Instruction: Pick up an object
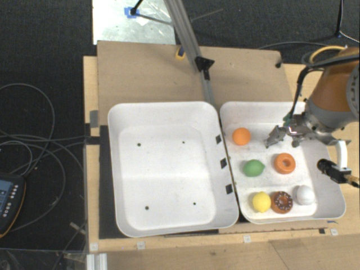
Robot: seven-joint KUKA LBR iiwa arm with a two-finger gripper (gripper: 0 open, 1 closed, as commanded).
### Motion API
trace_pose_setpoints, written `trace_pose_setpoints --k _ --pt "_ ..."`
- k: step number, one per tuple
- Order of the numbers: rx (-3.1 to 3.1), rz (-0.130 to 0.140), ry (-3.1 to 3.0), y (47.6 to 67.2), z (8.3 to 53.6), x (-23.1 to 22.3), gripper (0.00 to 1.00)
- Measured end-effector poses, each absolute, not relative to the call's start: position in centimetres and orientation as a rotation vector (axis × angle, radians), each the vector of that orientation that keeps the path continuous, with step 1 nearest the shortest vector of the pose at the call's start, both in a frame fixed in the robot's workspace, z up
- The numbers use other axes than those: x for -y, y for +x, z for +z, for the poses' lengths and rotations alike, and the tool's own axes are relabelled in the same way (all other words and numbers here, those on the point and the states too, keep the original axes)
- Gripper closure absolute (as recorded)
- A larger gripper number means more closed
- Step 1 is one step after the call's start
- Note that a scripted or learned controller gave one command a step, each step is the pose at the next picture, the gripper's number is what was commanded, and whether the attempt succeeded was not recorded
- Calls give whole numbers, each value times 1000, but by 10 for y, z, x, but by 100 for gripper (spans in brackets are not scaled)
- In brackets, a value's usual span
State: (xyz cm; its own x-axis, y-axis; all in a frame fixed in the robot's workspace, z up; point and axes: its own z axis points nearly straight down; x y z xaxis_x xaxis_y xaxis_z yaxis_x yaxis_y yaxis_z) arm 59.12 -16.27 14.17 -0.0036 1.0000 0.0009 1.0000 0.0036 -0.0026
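While the arm leans in from the right with its orange band bright above the wrist, the gripper (284, 139) hangs over the right bin (236, 112), fingers spread wide apart and nothing between them. One fingertip points left toward the orange ball (241, 136); the other sits just above the orange ring (284, 163). Neither is touched, as far as this slanted view allows.

All six candidates are huddled in that right bin. The orange ball is up top on its own, the green ball (253, 167) below it, the orange ring just beside the green one. Along the near wall runs a tight row: yellow ball (261, 202), chocolate doughnut (281, 202), white ball (305, 195), the three touching or almost so. The left bin (163, 111) shows only bare white floor with a few dark dots.

Judging by the pose, the wide spread looks like preparation for a drop onto something, and the ring is closest beneath the fingers. That seems a sensible pick, since it lies flat with room around it, whereas the crowded front row would leave a finger little space to slide in. Round balls may also squirt away under a closing pinch.
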Motion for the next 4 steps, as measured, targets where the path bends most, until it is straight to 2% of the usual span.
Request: trace_pose_setpoints --k 1,2,4 --pt "2221 3 -2218 591 89 162 0" --pt "2224 -4 -2223 593 104 163 100" --pt "2233 -6 -2219 598 208 154 100"
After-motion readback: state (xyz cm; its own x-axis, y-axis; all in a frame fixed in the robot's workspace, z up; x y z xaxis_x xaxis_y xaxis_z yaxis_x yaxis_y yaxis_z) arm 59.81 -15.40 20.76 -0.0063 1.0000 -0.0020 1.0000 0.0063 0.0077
